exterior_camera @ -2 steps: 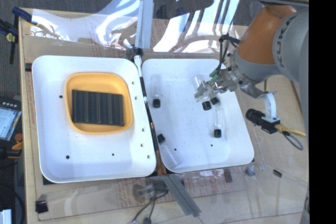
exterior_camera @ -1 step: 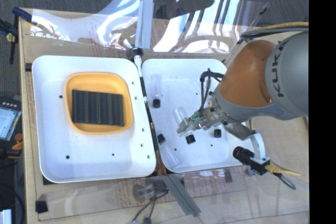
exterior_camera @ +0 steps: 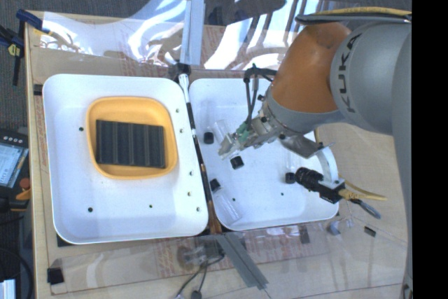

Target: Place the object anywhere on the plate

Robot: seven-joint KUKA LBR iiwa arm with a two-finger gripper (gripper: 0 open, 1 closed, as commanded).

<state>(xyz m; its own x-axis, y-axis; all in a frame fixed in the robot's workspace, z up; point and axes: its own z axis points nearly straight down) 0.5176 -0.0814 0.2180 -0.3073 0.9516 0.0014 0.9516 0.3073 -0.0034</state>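
Where the arm (exterior_camera: 329, 80) overhangs the right bin (exterior_camera: 217, 98), jaws blurred, indistinct

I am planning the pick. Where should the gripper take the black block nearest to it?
Probably across two opposite sides of the block, coming from straight above: it looks small and boxy and lies on the floor of the right bin, apart from other pieces.

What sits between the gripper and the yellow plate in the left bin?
In the camera view, between the gripper and the yellow plate lie a small black piece, bare white bin floor, and the adjoining bin rims.
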